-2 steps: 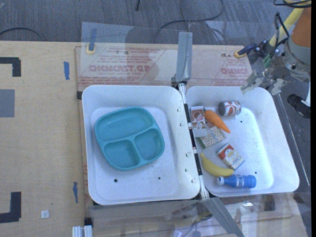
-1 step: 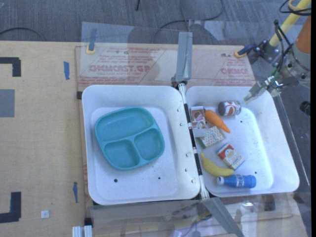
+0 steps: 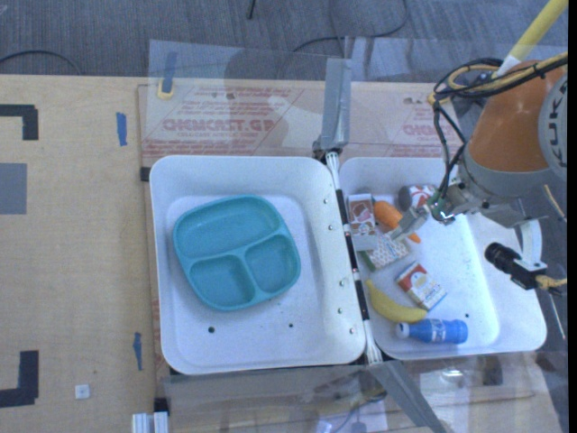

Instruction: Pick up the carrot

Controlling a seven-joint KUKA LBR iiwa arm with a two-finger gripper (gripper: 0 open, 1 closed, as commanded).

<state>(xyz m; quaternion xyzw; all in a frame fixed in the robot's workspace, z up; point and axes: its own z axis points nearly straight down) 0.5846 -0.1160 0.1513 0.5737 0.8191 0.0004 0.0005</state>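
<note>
Sitting side by side on a pale wooden bench, two shallow white bins take up the middle of the scene. One teal plate with three compartments lies in the left bin. The right bin holds the small things: one carrot near its far left corner, just right of a small carton; a second carton with red print nearer the middle; one flat checked packet between them; one yellow banana along the near left side; and one blue and white bottle lying on its side by the near wall. A small red and white thing by the far wall is too blurred to name.

Reaching in from the right, the arm ends in the gripper, which sits low over the bin just right of the carrot, close to it or touching; whether its fingers are spread or closed I cannot tell, and nothing shows between them.

Clear plastic sheeting with red lettering lies on the bench beyond the bins. Blue tape marks and black corner marks dot the bench at left. Past the bench is grey carpet with black cables.
</note>
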